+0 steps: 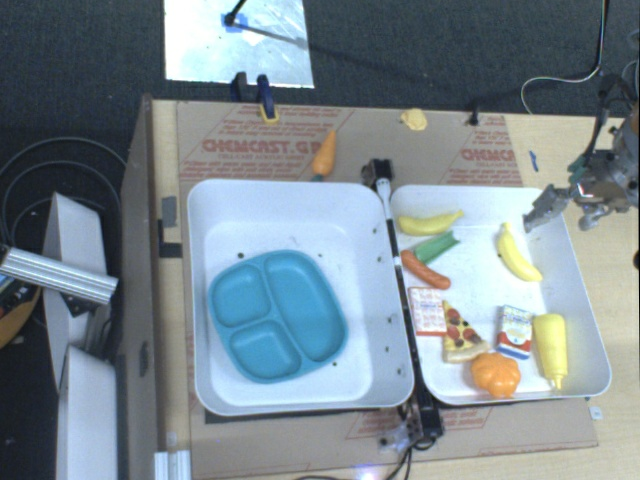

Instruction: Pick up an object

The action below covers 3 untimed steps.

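Right bin, near my gripper: two bananas, one orange, one mustard bottle, one carton, one pizza slice, one carrot. My gripper sits over the bin's far right corner, holding nothing; its opening I cannot tell. Left bin: one blue divided tray. Both rest on printed cardboard, beside dark carpet.

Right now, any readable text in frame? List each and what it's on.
"CHEMCAST" on the cardboard sheet under the bins, upper left.
"CHEMCAST" again, upper right of that sheet.
Red print along the sheet's bottom edge: too blurred to read.
White card and small carton in the right bin: print too small to read.
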Each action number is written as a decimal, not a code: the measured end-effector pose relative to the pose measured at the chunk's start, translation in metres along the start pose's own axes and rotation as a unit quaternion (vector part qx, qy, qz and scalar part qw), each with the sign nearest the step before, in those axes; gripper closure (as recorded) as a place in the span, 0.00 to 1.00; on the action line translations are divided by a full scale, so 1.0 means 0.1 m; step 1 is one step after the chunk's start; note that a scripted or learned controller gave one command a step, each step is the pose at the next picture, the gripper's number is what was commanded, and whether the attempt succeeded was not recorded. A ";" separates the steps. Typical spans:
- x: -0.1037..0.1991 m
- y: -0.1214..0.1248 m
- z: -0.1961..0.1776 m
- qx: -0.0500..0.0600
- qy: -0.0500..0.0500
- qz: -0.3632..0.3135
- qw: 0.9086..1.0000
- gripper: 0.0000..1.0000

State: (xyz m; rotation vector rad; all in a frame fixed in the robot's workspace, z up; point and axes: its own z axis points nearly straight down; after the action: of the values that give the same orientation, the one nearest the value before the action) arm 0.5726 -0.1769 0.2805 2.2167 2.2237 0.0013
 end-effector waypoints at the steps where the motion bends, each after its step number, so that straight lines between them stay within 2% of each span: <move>1: 0.49 -0.40 1.14 0.006 0.003 -0.001 1.000 0.00; 2: 0.82 -0.65 1.96 -0.005 0.001 0.002 1.000 0.00; 3: 0.14 0.10 0.43 -0.011 -0.005 0.000 1.000 0.00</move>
State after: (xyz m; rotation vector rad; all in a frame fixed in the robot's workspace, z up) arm 0.5822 -0.1624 0.2379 2.2017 2.2075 0.0153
